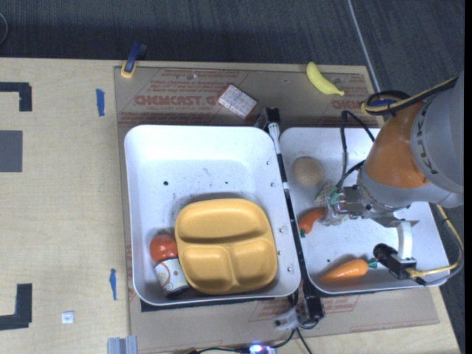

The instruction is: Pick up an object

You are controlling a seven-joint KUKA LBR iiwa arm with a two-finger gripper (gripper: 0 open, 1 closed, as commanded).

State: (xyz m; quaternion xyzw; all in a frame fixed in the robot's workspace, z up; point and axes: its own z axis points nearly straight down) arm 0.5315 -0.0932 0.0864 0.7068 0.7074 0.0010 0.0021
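Observation:
My gripper (333,200) hangs low over the middle of the right bin (428,234), under the orange-banded wrist. Just to its left, by the bin's left wall, lies a small orange-red piece (310,219); I cannot tell whether the gripper touches it. A tan ball (307,172) rests at the back left of that bin. Along the front wall lies an orange carrot (345,270). In the left bin (199,153), a yellow compartment tray (225,243) fills the front, with a red and white can (167,262) at its left.
Behind the bins on the cardboard lie a yellow banana (324,80), a small patterned block (237,100) and a blue and yellow clip (133,58). The arm covers the right bin's right side. The back half of the left bin has bare floor.

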